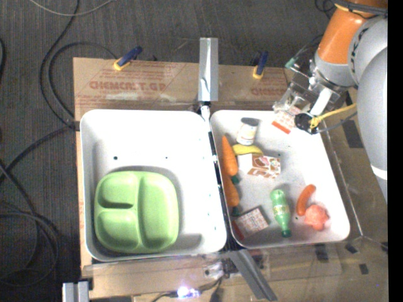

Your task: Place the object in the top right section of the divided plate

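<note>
- Bench top carries two shallow white bins side by side, the left bin (88, 128) and the right bin (334, 175).
- Left bin: a green divided plate (136, 211) sits toward the near left corner, with nothing resting in its sections.
- Right bin holds all the loose items: two carrots end to end along the left wall, the upper carrot (228, 156) and the lower carrot (233, 194).
- A small white jar (247, 131) stands near the far edge, with a yellow banana (247, 149) just beside it.
- A printed card (263, 165) lies near the middle, and a second small card (253, 219) by the near left corner.
- A green bottle (281, 211) lies toward the near edge; next to it a red sausage-shaped piece (305, 199) and a pink lump (317, 216).
- The arm's gripper (301, 109) hangs over the right bin's far right corner, above the rim; I can't tell how its fingers stand.
</note>
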### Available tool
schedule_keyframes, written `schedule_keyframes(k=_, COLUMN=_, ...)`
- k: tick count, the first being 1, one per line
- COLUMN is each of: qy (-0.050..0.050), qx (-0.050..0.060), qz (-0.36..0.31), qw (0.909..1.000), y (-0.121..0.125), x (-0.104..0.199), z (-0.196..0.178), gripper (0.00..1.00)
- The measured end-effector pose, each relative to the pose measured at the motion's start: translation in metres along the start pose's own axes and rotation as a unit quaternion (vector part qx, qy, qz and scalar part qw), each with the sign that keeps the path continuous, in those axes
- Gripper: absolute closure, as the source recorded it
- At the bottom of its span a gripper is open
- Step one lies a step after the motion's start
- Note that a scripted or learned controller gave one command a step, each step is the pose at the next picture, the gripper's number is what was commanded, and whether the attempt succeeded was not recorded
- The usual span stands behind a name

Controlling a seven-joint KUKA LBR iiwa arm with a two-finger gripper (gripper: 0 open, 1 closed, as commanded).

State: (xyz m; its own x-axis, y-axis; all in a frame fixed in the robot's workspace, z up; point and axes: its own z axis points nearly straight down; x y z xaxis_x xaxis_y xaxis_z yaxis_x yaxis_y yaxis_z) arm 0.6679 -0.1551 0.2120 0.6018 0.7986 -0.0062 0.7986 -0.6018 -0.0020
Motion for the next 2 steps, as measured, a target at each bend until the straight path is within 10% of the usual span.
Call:
schedule_keyframes(k=1, qy=0.002, qx=0.000, qz=-0.044, qw=0.9990, y=-0.093, x=0.045, z=-0.059, gripper=1.00)
schedule_keyframes(k=2, qy=0.001, qx=0.002, qz=-0.012, qw=0.9999, y=-0.182, x=0.073, z=0.025, gripper=1.00)
